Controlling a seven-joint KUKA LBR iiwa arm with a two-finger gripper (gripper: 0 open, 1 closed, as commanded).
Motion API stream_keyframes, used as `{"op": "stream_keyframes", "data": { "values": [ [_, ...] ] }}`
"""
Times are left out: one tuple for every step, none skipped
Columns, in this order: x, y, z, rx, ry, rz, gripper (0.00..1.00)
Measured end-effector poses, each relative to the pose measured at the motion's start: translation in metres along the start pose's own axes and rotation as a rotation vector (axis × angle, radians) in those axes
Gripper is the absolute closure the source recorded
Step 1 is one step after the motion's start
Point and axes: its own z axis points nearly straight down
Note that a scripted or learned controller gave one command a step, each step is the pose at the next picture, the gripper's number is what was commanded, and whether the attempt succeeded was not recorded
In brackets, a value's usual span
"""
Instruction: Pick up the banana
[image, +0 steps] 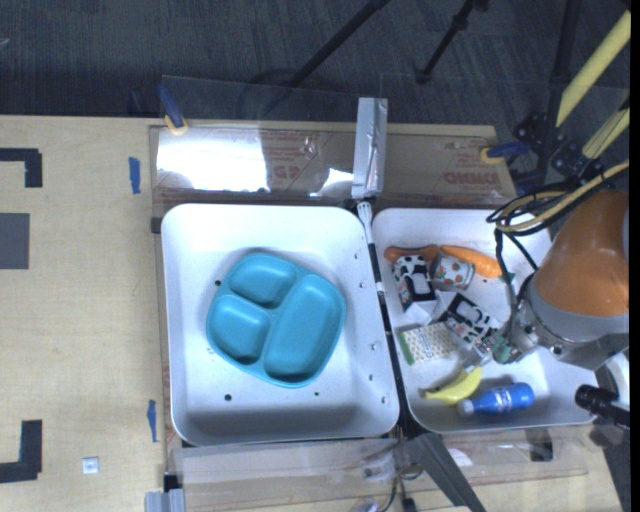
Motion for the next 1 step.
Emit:
{"op": "stream_keyframes", "data": {
  "values": [
    [-0.0314,0.0353,-0.1589,-0.005,-0.006,0.116,1.00]
  ]
}}
